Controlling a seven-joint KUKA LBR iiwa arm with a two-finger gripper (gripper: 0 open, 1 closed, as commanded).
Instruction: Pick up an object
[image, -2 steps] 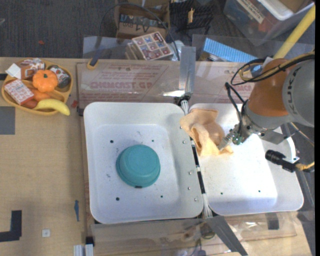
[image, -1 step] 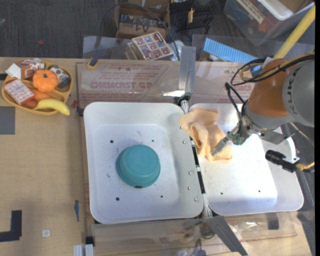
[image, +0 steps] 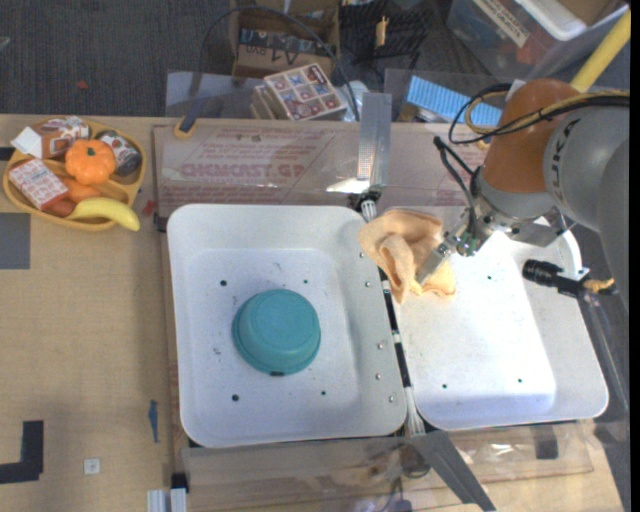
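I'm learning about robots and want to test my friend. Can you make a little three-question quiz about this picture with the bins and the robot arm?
1. True or false: the teal bowl sits in the left bin.
2. What is the gripper touching? A) a banana B) the yellow cloth C) a box
3. Fill in: the cloth lies at the top left corner of the right bin, draped over the ____ between the two bins.

Key
1. True.
2. B. The gripper's tip is down on the cloth; whether it actually grips it cannot be told.
3. Edge (the rims where the bins meet).
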